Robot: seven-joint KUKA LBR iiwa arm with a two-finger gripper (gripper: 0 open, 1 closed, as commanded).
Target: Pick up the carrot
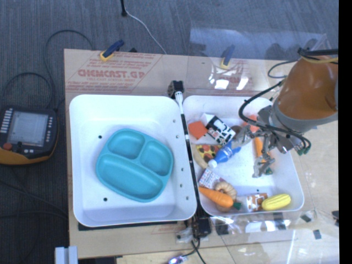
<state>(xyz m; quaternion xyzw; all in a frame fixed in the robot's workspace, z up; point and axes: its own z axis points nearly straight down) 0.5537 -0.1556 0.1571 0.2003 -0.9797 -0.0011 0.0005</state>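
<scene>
The carrot [216, 196] is orange with a green stub at its right end. It lies flat near the front of the right bin [294, 176], just in front of a tan ring-shaped pastry [226, 187]. My gripper [263, 168] hangs below the orange-banded wrist [306, 89], low over the right-middle of the same bin. It is well to the right of the carrot and further back, not touching it. A thin orange piece [258, 146] shows right beside the gripper.
The right bin also holds a blue bottle [225, 154], a pizza slice [206, 153], an orange block [196, 130], a black-and-white toy [219, 128], a yellow fruit [276, 202] and small packets. The left bin [88, 114] holds a blue divided plate [135, 164]. A pendant [25, 133] lies off the bench.
</scene>
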